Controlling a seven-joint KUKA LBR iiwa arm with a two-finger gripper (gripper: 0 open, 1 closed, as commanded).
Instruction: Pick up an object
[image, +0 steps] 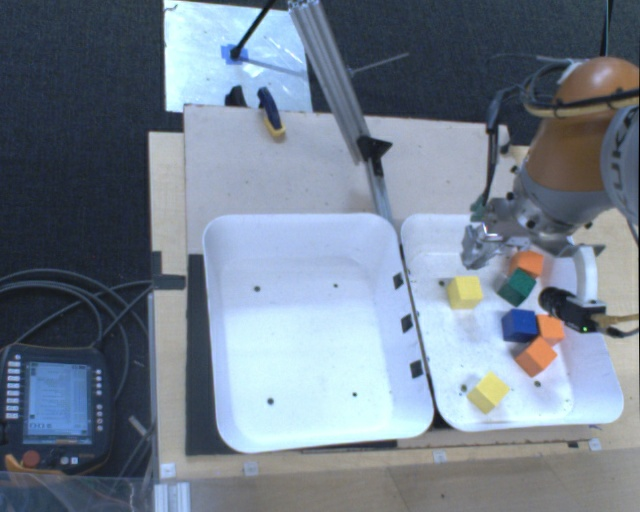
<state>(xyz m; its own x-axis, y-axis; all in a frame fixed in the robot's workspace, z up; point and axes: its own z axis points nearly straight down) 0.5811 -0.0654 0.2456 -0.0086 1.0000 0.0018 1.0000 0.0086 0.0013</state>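
Now we hang our gripper (480, 245) over the right bin (440, 400), where every block lies; whether it is clenched or released we cannot tell. A yellow cube (464, 291) sits just beside it, apart from the clustered green block (517, 288), so we judge it the easiest pick.

High slanted view over bins (300, 235)

Cut off by the right edge: arm (585, 130). Partly hidden under the wrist: orange block (529, 263), green block (517, 287).
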